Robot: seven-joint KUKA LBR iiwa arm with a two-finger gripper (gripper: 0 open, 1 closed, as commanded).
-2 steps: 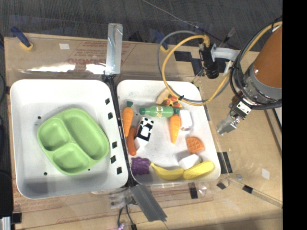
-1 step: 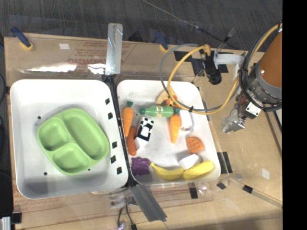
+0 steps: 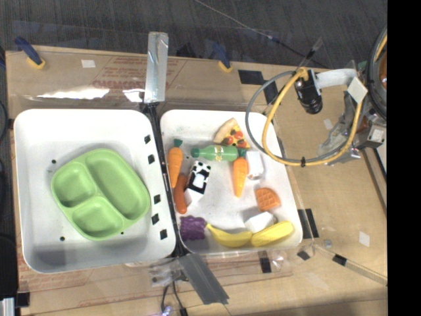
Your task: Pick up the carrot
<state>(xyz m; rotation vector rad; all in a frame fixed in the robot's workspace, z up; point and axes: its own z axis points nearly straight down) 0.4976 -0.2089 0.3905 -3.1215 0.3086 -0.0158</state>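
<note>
Two orange carrots lie in the right bin (image 3: 283, 176). One carrot (image 3: 174, 164) lies along the bin's left wall, tip toward the front. The other carrot (image 3: 240, 175) lies near the middle, tip also toward the front, just below a green bottle (image 3: 217, 153). My gripper (image 3: 339, 135) hangs outside the bin, to the right of its far right corner, among yellow and black cable loops (image 3: 283, 124). It is well apart from both carrots and holds nothing that I can see.
The right bin also holds a pizza slice (image 3: 230, 133), a black-and-white block (image 3: 199, 176), a reddish sausage (image 3: 181, 197), purple grapes (image 3: 193, 227), a banana (image 3: 230, 236) and an orange waffle (image 3: 268, 198). A green divided plate (image 3: 99, 193) sits in the left bin (image 3: 33, 143).
</note>
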